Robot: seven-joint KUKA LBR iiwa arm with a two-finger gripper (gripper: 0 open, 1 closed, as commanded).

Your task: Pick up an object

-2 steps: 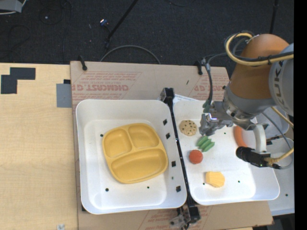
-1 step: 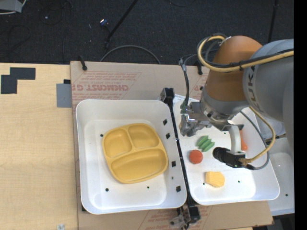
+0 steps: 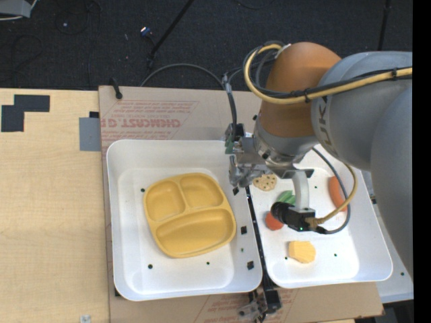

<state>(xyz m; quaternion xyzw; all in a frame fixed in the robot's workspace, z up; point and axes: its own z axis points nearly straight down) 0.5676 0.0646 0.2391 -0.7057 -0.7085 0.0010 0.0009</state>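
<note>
The grey arm with its orange band [image 3: 296, 73] reaches in from the right and hangs over the left part of the right bin [image 3: 363, 261]. My gripper [image 3: 237, 170] points down at the divider between the two bins, just left of a round speckled cookie [image 3: 265, 182]. Close by in the right bin lie a green piece [image 3: 287, 197], a red piece [image 3: 274, 223], an orange carrot [image 3: 335, 192] and a yellow block [image 3: 302, 252]. Nothing shows in the gripper's grasp.
The left bin [image 3: 128, 247] holds a yellow divided plate [image 3: 188, 214]. A black camera unit with cables [image 3: 293, 215] hangs off the wrist over the right bin. Cardboard [image 3: 155, 116] lies behind the bins, and the wooden bench [image 3: 47, 207] extends left.
</note>
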